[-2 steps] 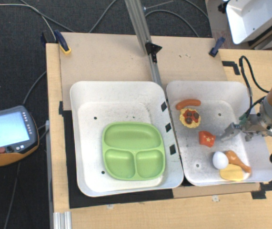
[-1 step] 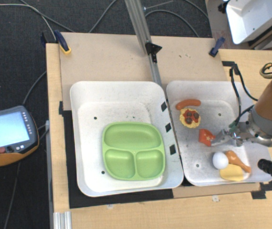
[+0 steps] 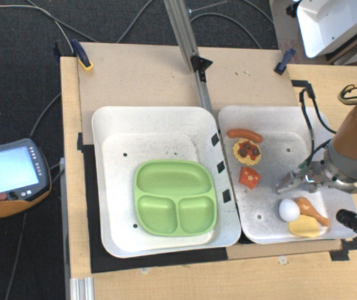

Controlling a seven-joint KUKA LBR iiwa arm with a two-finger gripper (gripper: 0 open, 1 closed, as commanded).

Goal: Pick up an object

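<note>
Camera view: the claw (image 3: 289, 182) hangs low over the right bin (image 3: 272, 227), reaching in from the right; whether it is open or closed I cannot tell. Nothing shows between its tips. The closest objects lie just on its near side — a white egg (image 3: 289, 209) almost directly below it in the picture, and beside that, to the right, an orange drumstick (image 3: 311, 210) whose long axis runs diagonally toward the near right, resting against a yellow piece (image 3: 306, 228). A red cube (image 3: 249, 177) sits further left. The egg looks the likeliest target — a short move nearward.
</note>
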